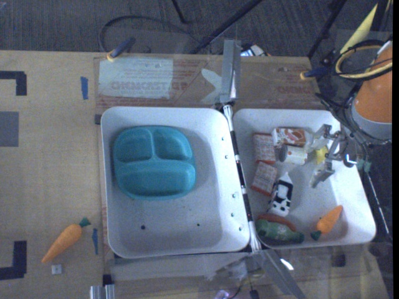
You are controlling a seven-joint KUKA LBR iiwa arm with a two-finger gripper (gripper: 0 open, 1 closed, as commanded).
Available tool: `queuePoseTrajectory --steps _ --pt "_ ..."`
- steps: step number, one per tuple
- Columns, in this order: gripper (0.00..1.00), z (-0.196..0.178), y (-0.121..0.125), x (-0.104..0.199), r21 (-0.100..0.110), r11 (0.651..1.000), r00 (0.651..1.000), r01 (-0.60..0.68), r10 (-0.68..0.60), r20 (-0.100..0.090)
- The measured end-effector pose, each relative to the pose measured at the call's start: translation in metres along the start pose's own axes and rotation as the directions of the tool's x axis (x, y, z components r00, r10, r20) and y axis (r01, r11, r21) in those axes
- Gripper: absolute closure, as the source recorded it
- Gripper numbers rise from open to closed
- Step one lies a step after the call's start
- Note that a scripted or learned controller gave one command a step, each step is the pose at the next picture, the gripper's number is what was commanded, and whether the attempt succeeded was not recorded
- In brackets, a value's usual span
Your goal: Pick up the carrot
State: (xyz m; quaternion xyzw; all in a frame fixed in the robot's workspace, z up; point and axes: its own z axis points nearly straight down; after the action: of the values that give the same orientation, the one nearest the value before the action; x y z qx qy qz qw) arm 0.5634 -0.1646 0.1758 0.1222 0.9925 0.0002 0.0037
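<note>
Carrot (62, 242) lies lower left on the bench, outside the bins; a second carrot (328, 220) sits lower right in the right bin (365, 195). Gripper (326, 161) hovers above it, fingers spread, holding nothing. Best: drop toward the near carrot, straddle its middle.

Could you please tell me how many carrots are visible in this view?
2: one carrot lies in the right bin near its front right corner; the other carrot lies on the bench, left of the left bin.
</note>
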Motion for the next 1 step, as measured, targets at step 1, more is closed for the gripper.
queuePoseTrajectory --steps 1 --pt "0.00 0.0679 -0.0643 0.0519 -0.003 0.998 0.998 0.059 -0.059 0.018"
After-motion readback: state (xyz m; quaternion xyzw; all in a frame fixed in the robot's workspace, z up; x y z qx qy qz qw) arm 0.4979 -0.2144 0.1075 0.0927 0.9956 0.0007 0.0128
